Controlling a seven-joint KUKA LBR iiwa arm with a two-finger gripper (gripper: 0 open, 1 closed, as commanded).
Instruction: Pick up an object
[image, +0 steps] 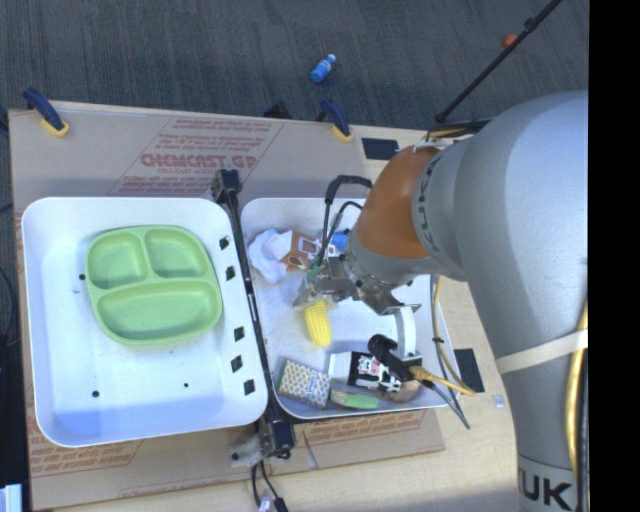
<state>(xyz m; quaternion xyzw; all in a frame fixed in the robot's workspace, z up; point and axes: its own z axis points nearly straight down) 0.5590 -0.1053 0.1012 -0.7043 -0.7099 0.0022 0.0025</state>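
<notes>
We see first the big grey arm with its orange band (395, 205), which reaches in from the right and covers much of the right shallow white bin (262, 300). The left shallow white bin (50, 330) carries a light green plastic plate with three compartments (153, 283). Under the wrist sits the gripper (335, 285), low over the right bin; if it is apart or together we cannot tell, because the wrist hides it. Just below and a little left of the gripper lies a small yellow toy corn cob (317, 323) on the bin floor, very near, perhaps touching. We judge this cob the likely thing to pick. Its long axis runs nearly from far to near in the view. A crumpled white cloth (266, 252) lies up-left, and a small patterned block (303, 382) near the front wall.
</notes>
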